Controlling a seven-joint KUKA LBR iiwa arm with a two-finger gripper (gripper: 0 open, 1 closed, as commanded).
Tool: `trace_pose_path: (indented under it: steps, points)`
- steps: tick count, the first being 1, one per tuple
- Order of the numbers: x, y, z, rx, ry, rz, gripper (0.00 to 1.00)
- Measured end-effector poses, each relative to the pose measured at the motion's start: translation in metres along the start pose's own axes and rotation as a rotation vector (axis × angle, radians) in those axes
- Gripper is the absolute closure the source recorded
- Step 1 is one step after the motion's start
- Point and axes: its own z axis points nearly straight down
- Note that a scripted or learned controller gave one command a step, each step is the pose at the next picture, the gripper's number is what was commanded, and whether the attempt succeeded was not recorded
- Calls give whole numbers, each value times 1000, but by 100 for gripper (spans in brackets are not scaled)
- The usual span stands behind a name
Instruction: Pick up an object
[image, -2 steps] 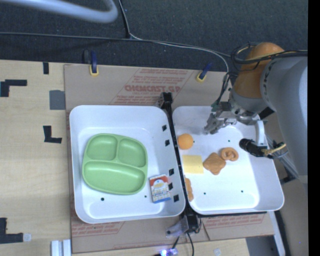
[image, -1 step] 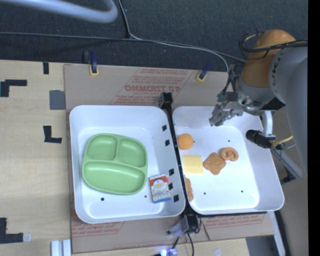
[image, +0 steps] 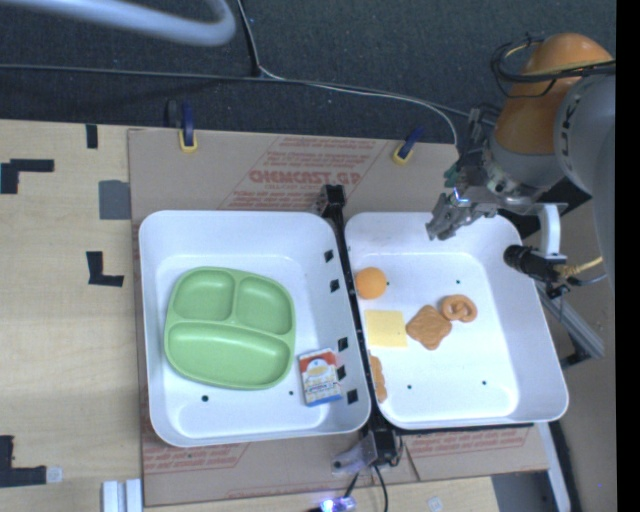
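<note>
hand (image: 446, 222) above right bin's (image: 520, 400) far edge, grip state unclear; orange ball (image: 371, 283) near the divider. risk: ball rolls from closing fingers, or hand clips the wall

Glossy white plastic bins (image: 440, 405), matt green plastic tray (image: 230, 328), printed brown cardboard underlay (image: 290, 175).

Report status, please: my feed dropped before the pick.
Gripper above right bin's far edge, nothing between fingers. Orange ball, yellow slice, pretzel untouched. Path unobstructed.
</note>
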Motion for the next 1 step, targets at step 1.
trace_pose_path:
  steps: [1]
  points:
    - [1,1,-53,-1,-1,0,100]
